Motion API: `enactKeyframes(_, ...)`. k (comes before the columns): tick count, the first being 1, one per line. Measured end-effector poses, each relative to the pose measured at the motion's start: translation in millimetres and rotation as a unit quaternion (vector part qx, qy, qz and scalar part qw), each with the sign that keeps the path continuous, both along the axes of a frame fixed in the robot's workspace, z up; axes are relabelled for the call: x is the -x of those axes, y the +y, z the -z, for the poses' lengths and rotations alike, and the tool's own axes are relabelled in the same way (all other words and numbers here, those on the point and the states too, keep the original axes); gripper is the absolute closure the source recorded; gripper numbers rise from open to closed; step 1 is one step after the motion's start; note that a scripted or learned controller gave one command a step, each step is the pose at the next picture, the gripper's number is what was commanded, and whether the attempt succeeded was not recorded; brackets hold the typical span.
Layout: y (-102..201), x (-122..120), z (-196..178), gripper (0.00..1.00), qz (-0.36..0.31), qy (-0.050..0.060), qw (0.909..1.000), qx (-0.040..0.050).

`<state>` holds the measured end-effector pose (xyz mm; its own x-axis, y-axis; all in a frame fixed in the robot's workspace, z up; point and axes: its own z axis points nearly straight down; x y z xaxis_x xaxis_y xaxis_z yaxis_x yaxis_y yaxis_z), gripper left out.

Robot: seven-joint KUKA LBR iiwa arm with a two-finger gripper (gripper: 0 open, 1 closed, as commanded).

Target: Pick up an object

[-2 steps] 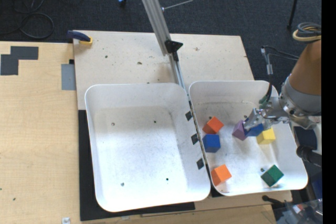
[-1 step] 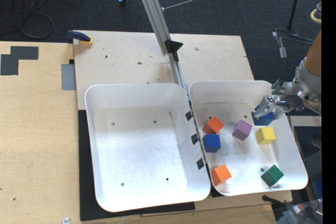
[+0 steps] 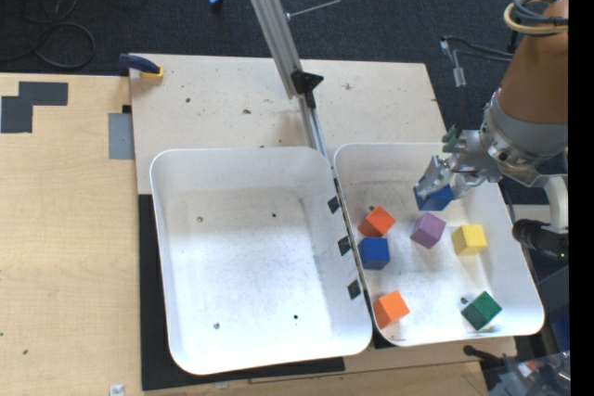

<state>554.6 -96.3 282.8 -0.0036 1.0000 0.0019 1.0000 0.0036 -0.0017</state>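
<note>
A: Arm in from right, pincer over right bin, upper part. Small blue block sits between its fingers, looks clamped on it.

B: Lifted or on the floor?

A: Can't say for sure. Block reads a bit above the bin floor, but slant view, no clean shadow gap. My guess: lift step under way.

B: How to do it well?

A: Judgement only: go straight up, slow, no sideways swing till clear of the bin wall. Grip looks to be near the block's top, so a jerk could slip it. Purple cube just beside and below, orange cube near; keep off both.

B: Rest of the bin?

A: Second blue cube, yellow, green, another orange. All apart from the pincer.

B: Hard to make out?

A: Fingertips blurred against the block, contact faces hidden. Left bin just speckled.
</note>
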Motion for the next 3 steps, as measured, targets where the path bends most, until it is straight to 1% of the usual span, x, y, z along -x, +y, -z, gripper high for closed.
enactKeyframes(1,37,-21,9,1.0,0.0,0.001,1.0,0.0004)
enactKeyframes(2,82,-43,12,1.0,0.0,0.001,1.0,0.0002)
enactKeyframes(3,117,-64,31,1.0,0.001,0.001,1.0,0.0006)
